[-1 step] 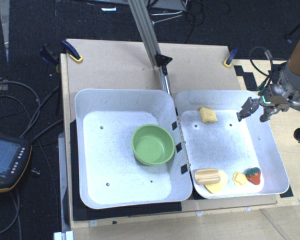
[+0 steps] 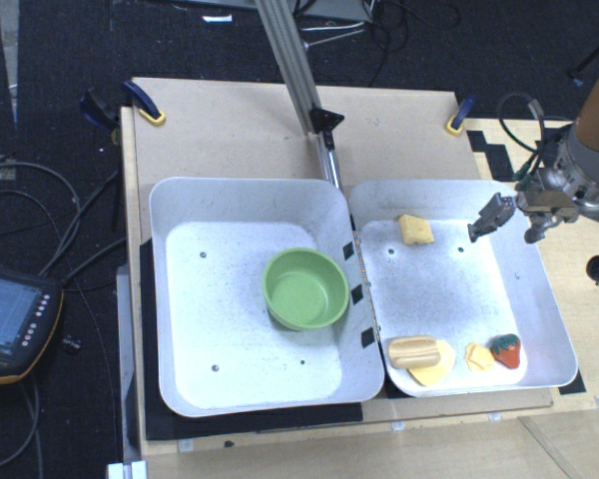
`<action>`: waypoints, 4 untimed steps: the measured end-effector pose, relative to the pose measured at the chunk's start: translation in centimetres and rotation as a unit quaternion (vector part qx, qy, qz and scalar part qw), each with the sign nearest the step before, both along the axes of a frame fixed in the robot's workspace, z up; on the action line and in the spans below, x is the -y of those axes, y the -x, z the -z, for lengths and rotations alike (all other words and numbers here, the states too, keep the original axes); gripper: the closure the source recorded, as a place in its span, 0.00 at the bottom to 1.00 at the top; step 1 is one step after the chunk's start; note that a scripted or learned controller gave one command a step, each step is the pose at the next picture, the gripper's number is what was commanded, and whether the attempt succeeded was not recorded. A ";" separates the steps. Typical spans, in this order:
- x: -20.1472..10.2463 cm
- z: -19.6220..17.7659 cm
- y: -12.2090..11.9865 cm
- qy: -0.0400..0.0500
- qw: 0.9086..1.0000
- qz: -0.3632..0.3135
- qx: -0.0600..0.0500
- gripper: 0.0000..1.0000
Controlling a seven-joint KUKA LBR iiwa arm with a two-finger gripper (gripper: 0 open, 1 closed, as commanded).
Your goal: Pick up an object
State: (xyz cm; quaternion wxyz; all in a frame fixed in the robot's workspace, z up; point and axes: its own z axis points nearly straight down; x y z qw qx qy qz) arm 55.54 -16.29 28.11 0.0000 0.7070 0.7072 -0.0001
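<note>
Yellow block point(image 2: 415, 230) — nearest candidate, lying alone at the far end of the right bin point(image 2: 539, 285), apart from the items along its near wall. End effector point(image 2: 511, 220) — just right of it, above the bin, fingers spread, holding nothing. Advice: centre over the block, descend straight, close squarely.

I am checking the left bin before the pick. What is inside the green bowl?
The green bowl in the left bin shows just its own green bottom and inner wall; nothing lies in it. The bin floor under the bowl is covered, so it cannot be seen.
</note>
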 end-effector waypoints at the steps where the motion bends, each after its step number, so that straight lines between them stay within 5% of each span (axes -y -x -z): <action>1: 0.4 4.6 0.7 0.000 1.000 0.000 -0.002 0.00; 3: -1.2 14.1 1.2 -0.001 1.000 0.000 -0.002 0.00; 4: -1.1 12.9 1.0 0.000 1.000 0.000 0.000 1.00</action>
